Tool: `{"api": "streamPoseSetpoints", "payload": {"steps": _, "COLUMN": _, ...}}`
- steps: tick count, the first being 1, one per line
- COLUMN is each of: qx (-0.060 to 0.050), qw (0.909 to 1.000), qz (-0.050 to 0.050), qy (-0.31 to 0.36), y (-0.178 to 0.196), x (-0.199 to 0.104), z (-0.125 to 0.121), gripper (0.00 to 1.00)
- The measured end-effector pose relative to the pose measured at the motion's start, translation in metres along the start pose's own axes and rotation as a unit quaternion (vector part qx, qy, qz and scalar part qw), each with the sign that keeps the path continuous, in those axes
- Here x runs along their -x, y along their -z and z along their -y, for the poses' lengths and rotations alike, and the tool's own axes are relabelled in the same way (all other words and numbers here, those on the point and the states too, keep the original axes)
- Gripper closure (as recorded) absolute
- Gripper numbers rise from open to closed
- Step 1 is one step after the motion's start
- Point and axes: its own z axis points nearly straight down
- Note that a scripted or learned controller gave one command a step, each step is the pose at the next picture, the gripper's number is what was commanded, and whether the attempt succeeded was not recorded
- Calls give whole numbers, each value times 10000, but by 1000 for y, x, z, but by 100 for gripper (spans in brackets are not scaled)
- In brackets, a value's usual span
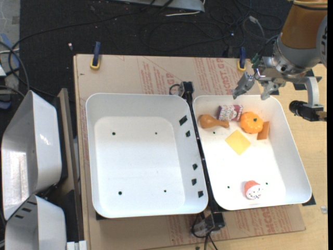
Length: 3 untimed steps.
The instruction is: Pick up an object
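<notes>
My gripper (255, 90) hangs above the far edge of the right bin (291, 155), its two fingers spread open with nothing between them. Just below it in that bin lie a small patterned pink-and-white can (230, 112), an orange pumpkin-like toy (252, 123) and an orange block (264, 130) beside it. A tan drumstick-shaped piece (212, 121) lies to the left, and a yellow flat square (238, 141) sits in the middle. A pink-and-white round toy (253, 190) rests near the front edge.
The left bin (104, 113) sits beside the right one, joined along a black-clipped divider (196, 150). Both stand on a cardboard sheet (140, 69) held by clamps at the back. White tubs (28, 145) stand at the far left.
</notes>
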Motion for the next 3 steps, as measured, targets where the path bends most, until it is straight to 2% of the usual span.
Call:
{"api": "streamPoseSetpoints", "payload": {"steps": 1, "qx": -74, "qw": 10000, "qz": -20, "qy": -21, "y": -112, "x": -10, "z": 66, "gripper": 0}}
{"api": "streamPoseSetpoints", "payload": {"steps": 2, "qx": -20, "qw": 10000, "qz": -6, "qy": -24, "y": -185, "x": -7, "z": 127, "gripper": 0}}
{"api": "streamPoseSetpoints", "payload": {"steps": 3, "qx": 8, "qw": 10000, "qz": 10, "qy": -25, "y": -176, "x": 46, "z": 104, "gripper": 0}}
